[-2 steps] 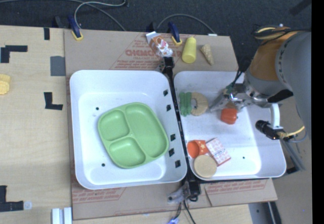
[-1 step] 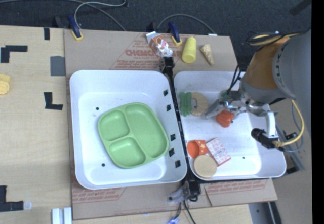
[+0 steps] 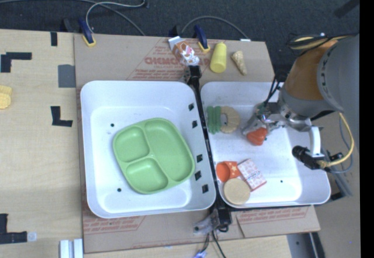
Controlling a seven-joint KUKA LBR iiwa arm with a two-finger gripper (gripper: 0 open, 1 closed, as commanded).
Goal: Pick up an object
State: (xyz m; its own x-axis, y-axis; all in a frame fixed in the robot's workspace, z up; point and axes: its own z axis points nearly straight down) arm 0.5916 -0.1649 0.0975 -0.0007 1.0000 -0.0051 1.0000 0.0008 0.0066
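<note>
My gripper [image 3: 258, 126] reaches down into the right bin [image 3: 292, 90] from the right, its tip over a small red-orange object [image 3: 256, 136] near the bin's middle. That object lies right under the fingertips. To the left lie a green item [image 3: 214, 119] and a tan round piece [image 3: 229, 119]. Near the bin's front sit an orange piece [image 3: 225, 170], a pink-and-white packet [image 3: 251, 173] and a tan disc [image 3: 237, 191].
The left bin [image 3: 96, 102] holds a green divided plate [image 3: 153, 154]. Behind the bins on the cardboard lie a yellow bottle [image 3: 218, 57], a tan cone [image 3: 239, 62] and a small carton [image 3: 183, 50]. The arm's grey and orange body [image 3: 321, 79] overhangs the right bin's far right side.
</note>
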